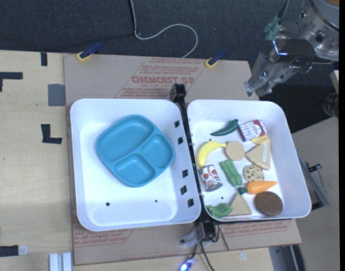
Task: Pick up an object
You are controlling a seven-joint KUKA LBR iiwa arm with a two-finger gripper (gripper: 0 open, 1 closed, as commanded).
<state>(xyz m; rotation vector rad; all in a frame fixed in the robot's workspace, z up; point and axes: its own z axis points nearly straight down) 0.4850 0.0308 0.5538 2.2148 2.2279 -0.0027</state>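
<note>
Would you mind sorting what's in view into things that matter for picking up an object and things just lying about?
For the job: gripper; right bin holding banana, carrot, green pepper.

Lying about: blue plate in left bin; white cable; cardboard sheet.

- Both bins, the left bin and the right bin, are seen as smooth white plastic with a faint sheen.
- The blue tray is seen as smooth, slightly glossy plastic.
- A matt brown cardboard sheet is laid beneath the bins.
- The gripper is seen as bare greyish metal.
- The toy foods, such as the banana, are seen as smooth plastic.
</note>
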